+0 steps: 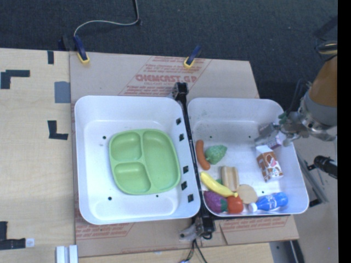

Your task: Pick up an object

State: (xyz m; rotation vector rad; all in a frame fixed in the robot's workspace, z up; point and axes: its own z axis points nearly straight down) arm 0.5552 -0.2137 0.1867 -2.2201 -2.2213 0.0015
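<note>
Left bin carries the green tray. Right bin has the toys bunched at its near side: sausage, banana, blue bottle, tomato. The gripper hangs over the right bin's right side, just above the red-brown packet; fingers apart, nothing between them.

Two white bins sat on brown cardboard printed with red lettering. The divided plate was light green. Toy food showed a yellow banana, red tomato, purple grapes, green broccoli and blue bottle.
</note>
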